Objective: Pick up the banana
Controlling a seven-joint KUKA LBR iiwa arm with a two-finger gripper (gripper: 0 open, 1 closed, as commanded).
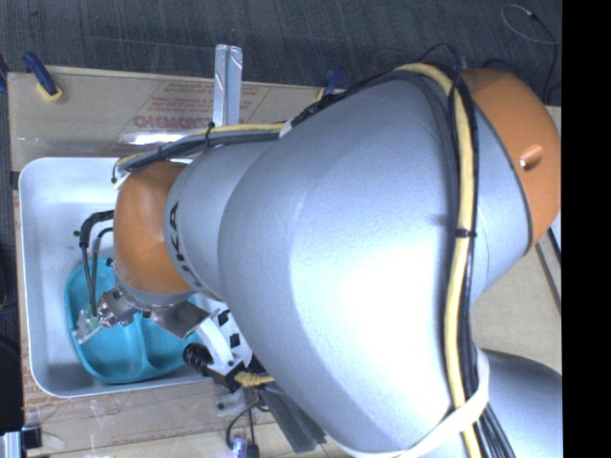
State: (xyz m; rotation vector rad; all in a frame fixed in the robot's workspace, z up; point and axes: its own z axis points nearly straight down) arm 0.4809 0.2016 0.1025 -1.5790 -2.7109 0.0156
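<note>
Gripper (95, 318) position: lower left of the frame, low inside the left white bin (38, 256), directly over a blue plastic object (119, 346) that lies on the bin floor. I cannot tell how the gripper is set, because the wrist hardware and the orange band (143, 237) cover it from above. I cannot locate the banana: no yellow fruit is distinguishable, and the grey arm (363, 275) masks most of the bench, including the area where the second bin would stand. I judge the task as not confirmed; nothing is visibly held. Hazards from this state: first, the tool may close on the blue object instead of the target, since that is the item beneath it. Second, the tool sits near the bin's left wall, so a lateral correction may strike the rim or drag the bin. Third, the black cable (91, 232) looped beside the wrist may snag on the bin edge during a lift. I have no visual check from this camera.
</note>
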